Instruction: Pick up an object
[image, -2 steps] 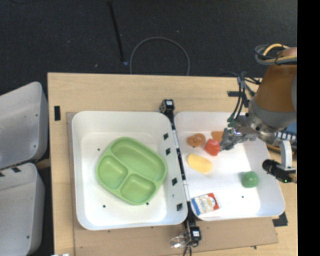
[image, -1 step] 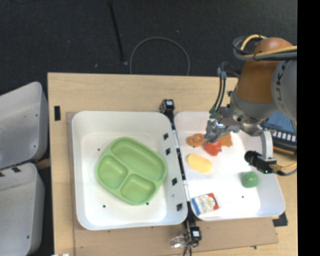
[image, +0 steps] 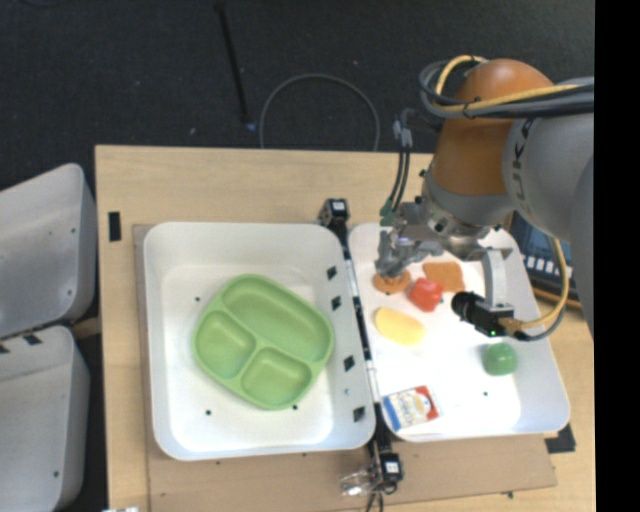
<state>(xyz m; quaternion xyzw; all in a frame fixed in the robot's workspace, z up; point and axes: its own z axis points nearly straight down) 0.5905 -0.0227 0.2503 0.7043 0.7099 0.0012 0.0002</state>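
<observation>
My gripper (image: 393, 262) hangs low over the upper left part of the right bin (image: 540, 400), right above a small orange object (image: 392, 284) that peeks out beneath it. Beside that lie a red round object (image: 427, 293) and a flat orange piece (image: 443, 273). A yellow lemon-shaped object (image: 399, 326) rests just below them. Farther right sits a green round object (image: 499, 358), and a small white packet with red and blue print (image: 411, 407) lies at the bin's front left.
The left bin (image: 165, 420) holds a green divided plate (image: 262, 341). A black clamp with a cable (image: 482, 312) on the arm hangs over the right bin's middle. The divider (image: 352, 310) between the bins is close to my gripper's left.
</observation>
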